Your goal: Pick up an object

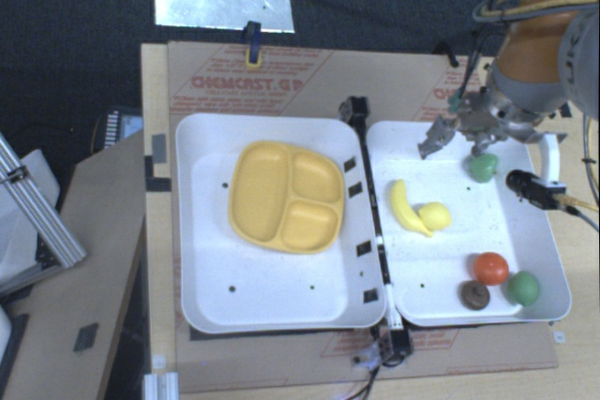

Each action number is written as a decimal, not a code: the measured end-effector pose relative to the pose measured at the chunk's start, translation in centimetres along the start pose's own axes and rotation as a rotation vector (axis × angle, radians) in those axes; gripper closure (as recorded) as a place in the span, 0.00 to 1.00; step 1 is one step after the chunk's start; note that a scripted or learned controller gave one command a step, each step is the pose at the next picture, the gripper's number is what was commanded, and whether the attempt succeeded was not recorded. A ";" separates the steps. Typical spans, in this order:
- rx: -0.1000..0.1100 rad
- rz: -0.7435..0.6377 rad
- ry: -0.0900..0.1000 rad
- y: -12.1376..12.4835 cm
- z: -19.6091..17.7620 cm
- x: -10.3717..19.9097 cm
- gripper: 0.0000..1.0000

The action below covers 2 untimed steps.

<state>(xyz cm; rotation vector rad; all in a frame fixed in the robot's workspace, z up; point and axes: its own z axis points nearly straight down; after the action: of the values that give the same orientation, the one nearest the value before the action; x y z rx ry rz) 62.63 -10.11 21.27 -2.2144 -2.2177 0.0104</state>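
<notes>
Six small toy foods to choose from in the right shallow white bin, none lifted yet. Hanging over the far edge of that bin: the grey two-finger gripper, spread open, with nothing between its fingers. Just beside it, toward the far right corner: a small round green plastic fruit, probably the nearest target.

Possible trouble from here:
- Closing off-centre on the green fruit and squeezing it out sideways, because of the round, smooth, hard-looking shell.
- Pushing it against the bin's far wall instead of gripping it.
- Coming down too low and striking the bin floor.

Near the middle of the right bin: a curved yellow plastic banana touching a rounded yellow lemon-like piece; hard to take one without disturbing the other. At the near right corner, close together: a glossy red-orange tomato-like ball, a dull brown round piece and a green ball; easy to knock apart.

In the left white bin: a flat yellow plastic tray with three compartments, wide and low, seemingly poor for a narrow grasp.
</notes>
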 end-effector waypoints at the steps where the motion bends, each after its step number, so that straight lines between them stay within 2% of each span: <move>1: -0.012 -0.002 -0.001 0.3 -0.6 0.0 0.00; 2: -0.008 0.001 -0.001 0.0 4.0 -0.8 0.00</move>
<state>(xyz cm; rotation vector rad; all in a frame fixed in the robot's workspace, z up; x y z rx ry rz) 62.55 -10.88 17.31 -2.2202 -2.2214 0.0023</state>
